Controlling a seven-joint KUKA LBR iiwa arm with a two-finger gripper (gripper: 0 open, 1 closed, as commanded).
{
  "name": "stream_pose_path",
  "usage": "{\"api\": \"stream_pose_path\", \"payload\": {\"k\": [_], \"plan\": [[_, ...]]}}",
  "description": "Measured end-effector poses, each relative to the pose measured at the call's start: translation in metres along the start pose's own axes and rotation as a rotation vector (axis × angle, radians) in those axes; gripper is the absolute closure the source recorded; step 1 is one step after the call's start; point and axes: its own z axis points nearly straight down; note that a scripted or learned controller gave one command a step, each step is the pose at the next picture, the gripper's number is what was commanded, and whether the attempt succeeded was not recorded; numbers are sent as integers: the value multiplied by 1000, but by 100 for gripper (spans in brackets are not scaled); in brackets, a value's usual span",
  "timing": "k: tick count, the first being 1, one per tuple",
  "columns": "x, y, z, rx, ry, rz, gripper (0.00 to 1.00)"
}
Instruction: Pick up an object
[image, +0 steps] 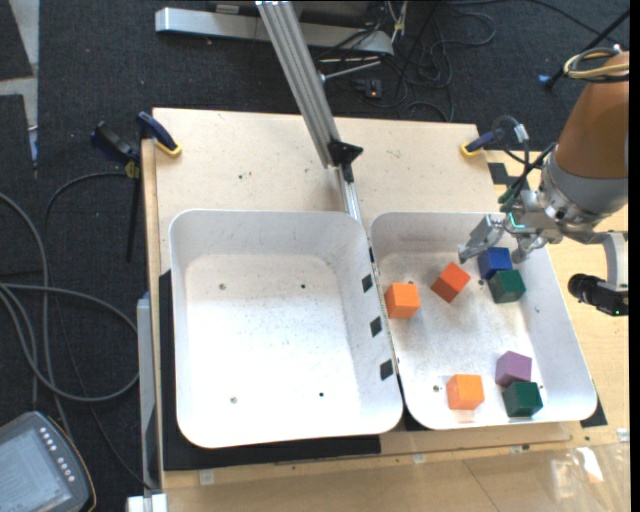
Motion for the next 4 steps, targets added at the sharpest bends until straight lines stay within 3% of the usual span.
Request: {"api": "stream_pose_path", "payload": {"k": [1,4], "plan": [[0,1,-3,-5,-1,0,0],[14,4,143,-2,-2,2,0]]}}
